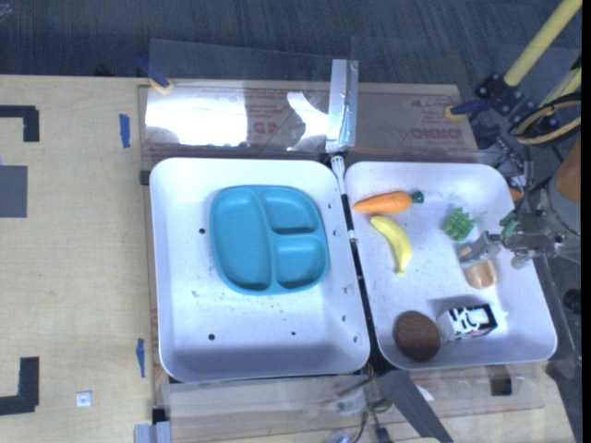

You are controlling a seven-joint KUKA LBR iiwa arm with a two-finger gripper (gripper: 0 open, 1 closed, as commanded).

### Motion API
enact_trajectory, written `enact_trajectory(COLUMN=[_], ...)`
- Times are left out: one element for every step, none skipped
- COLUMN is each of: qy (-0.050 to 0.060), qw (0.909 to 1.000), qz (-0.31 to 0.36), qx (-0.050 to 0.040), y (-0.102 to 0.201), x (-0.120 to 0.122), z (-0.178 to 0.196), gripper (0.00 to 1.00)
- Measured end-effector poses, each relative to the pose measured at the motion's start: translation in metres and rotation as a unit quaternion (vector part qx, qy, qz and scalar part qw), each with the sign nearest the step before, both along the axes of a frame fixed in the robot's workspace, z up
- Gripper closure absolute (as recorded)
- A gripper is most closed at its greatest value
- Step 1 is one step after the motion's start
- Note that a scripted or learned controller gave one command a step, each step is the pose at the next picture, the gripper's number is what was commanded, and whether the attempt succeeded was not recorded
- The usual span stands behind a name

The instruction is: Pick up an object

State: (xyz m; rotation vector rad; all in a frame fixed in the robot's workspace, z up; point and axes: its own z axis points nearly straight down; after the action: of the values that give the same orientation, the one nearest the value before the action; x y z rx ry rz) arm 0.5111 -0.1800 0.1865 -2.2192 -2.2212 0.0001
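Here my gripper (484, 247) hangs low over the right bin (545, 340), near its far-right wall; whether it is wide, narrow or holding anything I cannot tell, since the wrist hardware hides it.

Directly under the gripper lies a small tan, rounded object (480, 273), the likeliest pick; it looks smooth and short, partly hidden by my tool.

Risks, as I judge them: the tan object may squirt sideways from a poor closure, being rounded. The green leafy piece (458, 223), just beyond the gripper toward the bin's back, could be snagged instead. The black-and-white block (473, 320), near on the front side, may be nudged on descent. The bin wall beside my tool leaves little clearance.

Well away lie the banana (395, 243), carrot (383, 203) and brown ball (417, 334).
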Motion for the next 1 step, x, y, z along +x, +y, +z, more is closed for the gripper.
enact_trajectory(qy=[-0.004], qw=[0.9996], qz=[0.027], qx=[-0.0017], y=[-0.0132], x=[0.0434], z=[0.054], gripper=[0.0])
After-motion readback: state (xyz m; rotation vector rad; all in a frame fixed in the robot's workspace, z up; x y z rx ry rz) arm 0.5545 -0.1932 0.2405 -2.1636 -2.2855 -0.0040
